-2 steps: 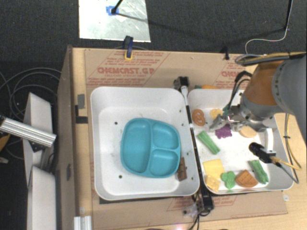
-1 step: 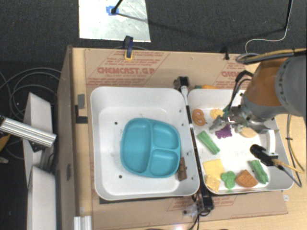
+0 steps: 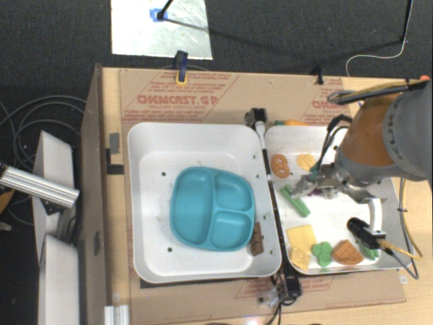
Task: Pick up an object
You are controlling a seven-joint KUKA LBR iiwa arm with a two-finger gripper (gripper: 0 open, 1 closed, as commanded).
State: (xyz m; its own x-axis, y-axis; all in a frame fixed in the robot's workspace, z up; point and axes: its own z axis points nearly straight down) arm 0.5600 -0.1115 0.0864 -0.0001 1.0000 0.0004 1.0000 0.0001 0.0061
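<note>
The gripper (image 3: 312, 183) hung low in the right bin (image 3: 338, 212), just beside the green stick (image 3: 295, 201); whether its fingers were spread could not be told. A blue divided plate (image 3: 212, 208) lay in the left bin (image 3: 145, 181).

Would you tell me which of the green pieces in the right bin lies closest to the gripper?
The long green stick, lying slantwise just below-left of the gripper. The knobbly green piece sits further off, near the bin's front edge beside the yellow slab.

Blue plate (image 3: 213, 208) fills left bin (image 3: 152, 147); toys crowd right bin (image 3: 338, 215).
</note>
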